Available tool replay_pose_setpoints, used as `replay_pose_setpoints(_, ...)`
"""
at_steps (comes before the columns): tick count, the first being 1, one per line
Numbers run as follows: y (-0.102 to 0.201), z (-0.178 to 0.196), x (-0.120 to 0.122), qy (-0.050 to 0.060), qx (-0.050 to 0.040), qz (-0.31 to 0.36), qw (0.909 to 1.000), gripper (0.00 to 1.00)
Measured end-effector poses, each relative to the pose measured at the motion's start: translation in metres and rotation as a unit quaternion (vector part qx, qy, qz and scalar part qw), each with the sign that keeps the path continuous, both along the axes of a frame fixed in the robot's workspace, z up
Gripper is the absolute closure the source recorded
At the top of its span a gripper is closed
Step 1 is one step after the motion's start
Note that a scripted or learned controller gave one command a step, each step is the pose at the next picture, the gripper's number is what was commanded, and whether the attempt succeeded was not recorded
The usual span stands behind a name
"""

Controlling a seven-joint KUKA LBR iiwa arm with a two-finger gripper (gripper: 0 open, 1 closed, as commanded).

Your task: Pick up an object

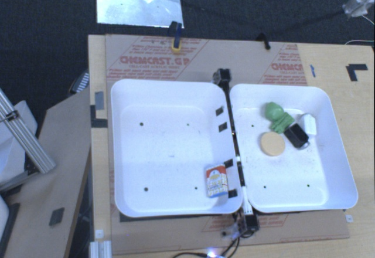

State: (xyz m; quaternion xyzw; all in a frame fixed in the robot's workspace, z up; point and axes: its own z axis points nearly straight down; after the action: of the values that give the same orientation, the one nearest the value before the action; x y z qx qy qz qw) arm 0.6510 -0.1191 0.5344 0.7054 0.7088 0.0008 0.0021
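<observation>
The task names no particular object, so the likeliest candidates come first: a cluster of four in the right bin (343, 151), toward its far half. A green lump (276, 115) lies farthest back. A black block (296, 135) is just beside it, apparently touching, and a small white piece (309, 124) is pressed against the black block's far side. A flat tan disc (272, 144) sits just in front of the green lump, close to it but seemingly apart.

They lie loose and at odd angles, which suggests they were dropped rather than arranged. That crowding matters, because a grab at the black block would probably nudge its neighbours. The disc has open floor on its near side but looks thin (hard to get under, I'd guess).

The left bin (117, 151) holds one thing, a small red, white and blue carton (217, 180). It lies flat near the bin's near right corner, close to the wall shared with the other bin. It has no neighbours, though that wall may cramp an approach from the right.

Both bins rest side by side on a printed sheet (152, 57) on the wooden surface (328, 63), clipped together along the seam so they stay put.

Whether the claw is released or clenched, I cannot tell. Nothing has been lifted yet, and every object rests on a bin floor.
</observation>
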Motion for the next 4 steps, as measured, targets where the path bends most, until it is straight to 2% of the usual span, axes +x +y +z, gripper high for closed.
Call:
replay_pose_setpoints(1, 0.043, 0.001, -0.054, 0.001, 0.0015, 0.001, 1.0, 1.0)
replay_pose_setpoints(2, 0.04, 0.001, -0.015, 0.0, 0.0, 0.0, 1.0, 1.0)
replay_pose_setpoints(3, 0.017, 0.001, -0.047, 0.001, 0.0005, -0.003, 1.0, 1.0)
replay_pose_setpoints(4, 0.056, 0.001, -0.093, 0.002, 0.0011, 0.001, 1.0, 1.0)
